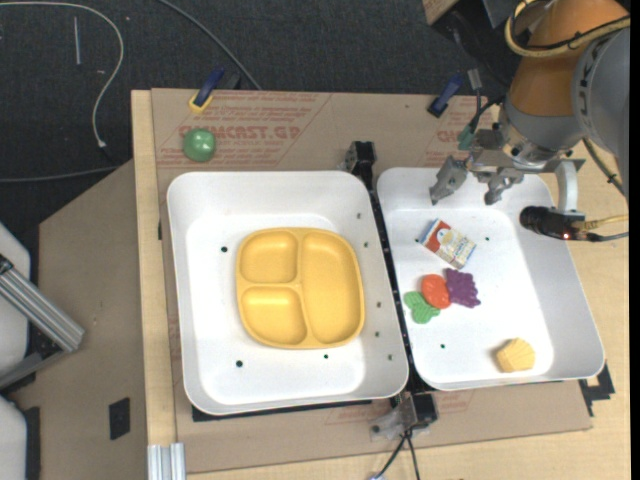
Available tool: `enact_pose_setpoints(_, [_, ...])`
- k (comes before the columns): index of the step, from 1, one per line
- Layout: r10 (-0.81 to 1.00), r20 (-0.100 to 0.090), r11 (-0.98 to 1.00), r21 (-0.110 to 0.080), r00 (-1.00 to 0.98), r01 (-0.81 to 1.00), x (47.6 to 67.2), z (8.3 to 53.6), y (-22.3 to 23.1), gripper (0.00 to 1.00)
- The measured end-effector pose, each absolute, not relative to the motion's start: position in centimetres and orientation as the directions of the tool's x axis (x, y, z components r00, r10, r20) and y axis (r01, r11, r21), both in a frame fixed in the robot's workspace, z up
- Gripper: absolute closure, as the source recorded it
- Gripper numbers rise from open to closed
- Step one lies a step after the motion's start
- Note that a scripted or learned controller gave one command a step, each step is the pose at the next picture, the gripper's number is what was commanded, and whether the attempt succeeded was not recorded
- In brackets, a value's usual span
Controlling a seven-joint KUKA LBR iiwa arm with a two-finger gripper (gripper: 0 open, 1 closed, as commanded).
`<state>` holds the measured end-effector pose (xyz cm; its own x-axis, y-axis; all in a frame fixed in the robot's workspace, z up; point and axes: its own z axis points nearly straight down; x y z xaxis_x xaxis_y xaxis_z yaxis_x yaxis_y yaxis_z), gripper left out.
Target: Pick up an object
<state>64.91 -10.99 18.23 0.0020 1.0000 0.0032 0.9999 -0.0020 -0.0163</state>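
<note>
My gripper [470, 186] hangs open over the far end of the right bin [560, 268], its two grey fingers spread with nothing between them. Just below it in that bin lies a small red, white and blue box [446, 243]. Nearer the front sit an orange-red piece [435, 290], a purple grape bunch [462, 288] and a green piece [421, 309], all touching. A yellow chunk [515, 354] rests near the bin's front right corner.
The left bin [200, 228] holds a yellow divided plate [300, 288]. A green ball [200, 145] lies on the cardboard behind the left bin. Blue clamps [207, 92] hold the cardboard's far edge. Black clips sit between the bins.
</note>
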Motion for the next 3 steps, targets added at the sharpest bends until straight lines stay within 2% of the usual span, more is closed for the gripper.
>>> enact_pose_setpoints(1, [1.0, 0.001, 0.001, -0.001, -0.001, 1.0, 65.2, 19.1, -11.0, 0.0])
enact_pose_setpoints(2, [1.0, 0.002, 0.0, -0.005, 0.0, 1.0, 64.4, 14.6, -11.0, 0.0])
enact_pose_setpoints(3, [1.0, 0.002, 0.001, -0.007, -0.001, 1.0, 64.7, 8.9, -10.0, 0.0])
